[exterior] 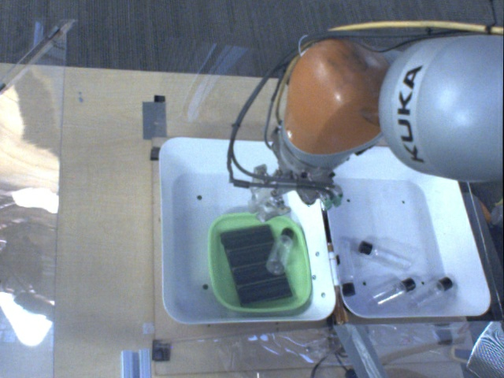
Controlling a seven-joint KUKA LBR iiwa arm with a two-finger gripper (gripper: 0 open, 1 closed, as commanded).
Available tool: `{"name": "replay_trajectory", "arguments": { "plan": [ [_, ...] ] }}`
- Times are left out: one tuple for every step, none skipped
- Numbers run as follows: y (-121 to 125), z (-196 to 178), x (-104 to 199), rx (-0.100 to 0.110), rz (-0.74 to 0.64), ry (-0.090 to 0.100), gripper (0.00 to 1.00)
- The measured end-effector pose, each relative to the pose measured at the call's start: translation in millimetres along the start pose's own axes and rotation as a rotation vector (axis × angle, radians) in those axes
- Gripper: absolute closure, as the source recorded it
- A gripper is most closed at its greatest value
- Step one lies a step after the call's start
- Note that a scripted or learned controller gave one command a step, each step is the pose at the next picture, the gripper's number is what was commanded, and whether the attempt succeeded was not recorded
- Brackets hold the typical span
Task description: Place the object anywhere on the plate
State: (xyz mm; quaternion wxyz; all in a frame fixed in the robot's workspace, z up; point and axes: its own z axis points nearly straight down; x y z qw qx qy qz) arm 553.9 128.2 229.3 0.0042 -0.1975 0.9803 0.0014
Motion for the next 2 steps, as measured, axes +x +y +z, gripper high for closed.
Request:
{"name": "replay_trajectory", "arguments": {
  "plan": [
    [-0.4, -0.1, 0.0, 0.0, 0.001, 0.0, 0.0],
    [-75.5, 2.9, 5.5, 0.003, -0.104, -0.003, 0.0]
  ]
}}
